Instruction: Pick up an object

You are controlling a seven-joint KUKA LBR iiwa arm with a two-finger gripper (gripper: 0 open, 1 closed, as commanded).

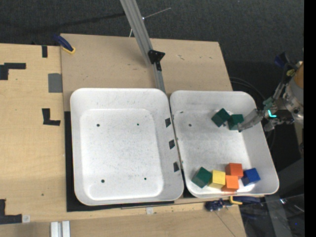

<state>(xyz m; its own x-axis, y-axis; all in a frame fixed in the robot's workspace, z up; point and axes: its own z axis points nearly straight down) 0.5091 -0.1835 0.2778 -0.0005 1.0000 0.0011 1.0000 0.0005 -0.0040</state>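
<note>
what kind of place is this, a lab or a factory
Most likely a robotics lab test bench: a plywood bench top marked with tape, two white bins side by side, and small coloured blocks for grasp trials.

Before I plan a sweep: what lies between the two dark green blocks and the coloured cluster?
Camera view: bare white bin floor.

cam: single, fixed overhead; slanted down; covers both bins [123,95]

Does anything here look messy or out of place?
Nothing looks spilled or broken. The blocks sit piled loosely in the right bin's near corner, with two green blocks apart by the gripper.
</note>
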